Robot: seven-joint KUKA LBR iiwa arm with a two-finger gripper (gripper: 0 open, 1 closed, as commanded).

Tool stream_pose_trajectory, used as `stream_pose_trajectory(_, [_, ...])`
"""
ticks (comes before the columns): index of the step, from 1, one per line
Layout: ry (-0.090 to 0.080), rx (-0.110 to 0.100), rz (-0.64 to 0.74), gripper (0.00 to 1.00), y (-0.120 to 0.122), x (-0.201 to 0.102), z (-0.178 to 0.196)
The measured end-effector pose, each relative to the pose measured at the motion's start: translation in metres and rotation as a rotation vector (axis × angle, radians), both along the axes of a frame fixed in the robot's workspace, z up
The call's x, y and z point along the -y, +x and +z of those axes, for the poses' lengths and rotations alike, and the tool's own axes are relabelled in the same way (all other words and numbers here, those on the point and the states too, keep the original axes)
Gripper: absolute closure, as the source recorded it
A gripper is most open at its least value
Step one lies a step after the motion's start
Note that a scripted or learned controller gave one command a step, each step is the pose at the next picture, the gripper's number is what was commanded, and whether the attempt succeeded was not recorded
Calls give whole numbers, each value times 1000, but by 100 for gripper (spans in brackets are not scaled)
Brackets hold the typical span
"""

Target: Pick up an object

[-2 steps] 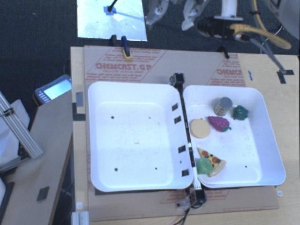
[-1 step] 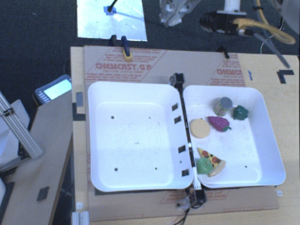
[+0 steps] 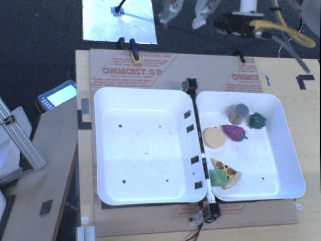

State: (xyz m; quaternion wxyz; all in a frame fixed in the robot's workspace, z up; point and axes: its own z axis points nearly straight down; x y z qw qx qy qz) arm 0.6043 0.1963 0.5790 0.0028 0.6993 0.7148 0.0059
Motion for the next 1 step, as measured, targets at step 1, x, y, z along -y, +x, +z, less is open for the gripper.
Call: stream_pose_trajectory(1, [1, 3, 3, 100, 0, 0, 12])
